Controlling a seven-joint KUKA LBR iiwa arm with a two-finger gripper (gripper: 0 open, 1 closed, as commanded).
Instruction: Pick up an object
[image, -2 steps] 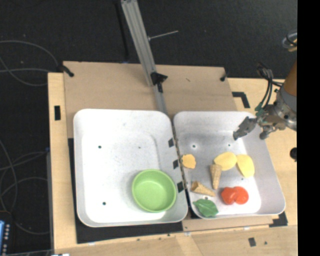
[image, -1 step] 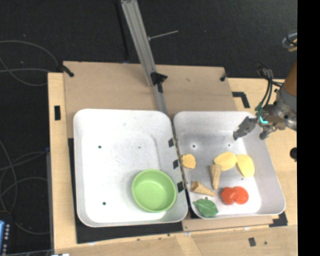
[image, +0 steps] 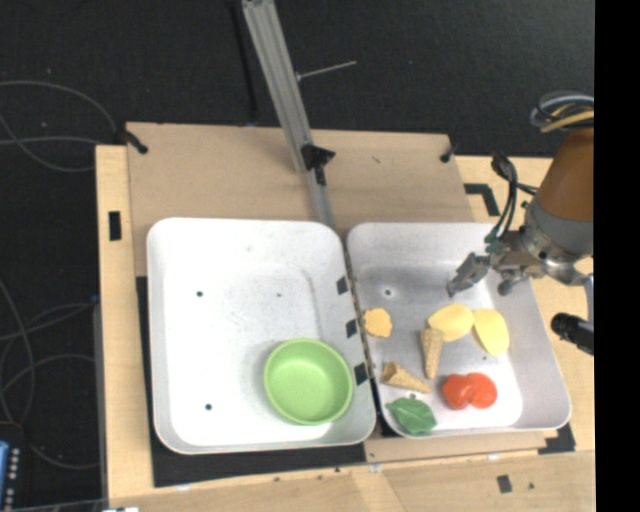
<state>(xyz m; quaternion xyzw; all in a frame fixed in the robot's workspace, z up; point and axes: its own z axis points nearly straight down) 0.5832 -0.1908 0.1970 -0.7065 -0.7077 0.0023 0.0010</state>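
Observation:
My gripper (image: 488, 279) hangs over the upper right part of the right bin (image: 410, 250), its two fingers spread open with nothing between them. Just below it lie two yellow pieces, a rounded one (image: 451, 320) and a lemon-like one (image: 491, 331). A cone-shaped piece (image: 431, 351) and a second cone (image: 404, 377) lie nearer the bin's middle. A small orange-yellow piece (image: 377, 323) sits by the bin's left wall. A red tomato-like object (image: 469, 391) and a green object (image: 412, 414) rest near the front edge.
The left bin (image: 210, 270) holds a green bowl (image: 308, 380) at its front right. A slanted metal pole (image: 290, 110) rises behind the bins. The arm's orange band (image: 572, 180) is at the right edge.

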